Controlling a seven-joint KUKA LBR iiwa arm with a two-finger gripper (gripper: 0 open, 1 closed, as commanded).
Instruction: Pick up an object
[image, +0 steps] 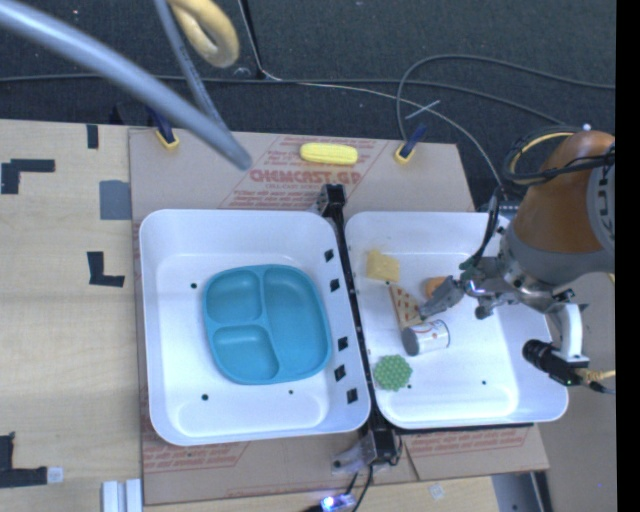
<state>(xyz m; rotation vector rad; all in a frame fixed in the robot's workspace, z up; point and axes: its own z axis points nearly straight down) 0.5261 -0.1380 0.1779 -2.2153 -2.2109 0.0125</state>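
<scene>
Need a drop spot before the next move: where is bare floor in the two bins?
Right bin: bare floor along its near edge, right of the green ball; crowded mid-left, where the yellow piece, white cup and gripper bunch. Left bin: the blue tray fills the middle, leaving bare strips around it.

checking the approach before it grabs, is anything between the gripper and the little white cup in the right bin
Nothing visible. The gripper hangs just above the white cup, which lies on its side; the green ball and yellow piece sit off to the sides.
</scene>
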